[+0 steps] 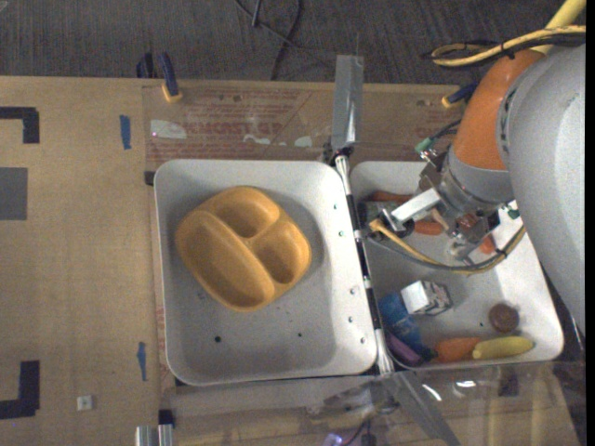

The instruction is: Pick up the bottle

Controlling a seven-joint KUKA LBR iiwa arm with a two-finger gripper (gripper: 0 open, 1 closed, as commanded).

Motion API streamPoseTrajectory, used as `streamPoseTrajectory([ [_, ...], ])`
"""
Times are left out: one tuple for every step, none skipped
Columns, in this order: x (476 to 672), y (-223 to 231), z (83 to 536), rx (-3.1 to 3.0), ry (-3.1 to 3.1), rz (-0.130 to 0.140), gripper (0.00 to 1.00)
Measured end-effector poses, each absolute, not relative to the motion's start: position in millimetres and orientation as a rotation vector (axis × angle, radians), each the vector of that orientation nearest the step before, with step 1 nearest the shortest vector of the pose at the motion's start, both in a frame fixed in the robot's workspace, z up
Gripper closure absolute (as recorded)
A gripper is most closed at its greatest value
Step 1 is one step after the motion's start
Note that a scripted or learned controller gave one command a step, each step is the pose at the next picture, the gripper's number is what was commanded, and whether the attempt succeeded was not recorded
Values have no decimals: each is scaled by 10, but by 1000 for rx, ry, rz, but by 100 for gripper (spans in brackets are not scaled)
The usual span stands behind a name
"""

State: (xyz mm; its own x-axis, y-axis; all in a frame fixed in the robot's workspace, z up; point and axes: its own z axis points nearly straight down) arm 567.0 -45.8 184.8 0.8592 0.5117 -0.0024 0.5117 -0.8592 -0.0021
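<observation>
A small bottle-like item [416, 303], blue at its left end and clear-white at its right, lies on its side near the front left of the right bin [535, 291]. The grey arm with its orange band reaches in from the right and hangs over the back half of that bin. Its gripper [461, 234] points down beneath the wrist, behind and to the right of the bottle and apart from it. Nothing shows held in it.
The left bin [186, 342] holds a yellow-orange divided plate [244, 246]. Along the right bin's front edge lie a purple item [405, 349], an orange carrot [456, 348], a yellow banana [503, 347] and a brown round piece [504, 317]. Orange pieces sit under the wrist. A yellow cable [418, 254] loops below it.
</observation>
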Motion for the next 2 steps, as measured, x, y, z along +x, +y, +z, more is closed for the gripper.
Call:
streamPoseTrajectory([
  [4862,-963,1723,-3049,-745,7,0],
  [4784,-1388,1514,-3122,-317,8,0],
])
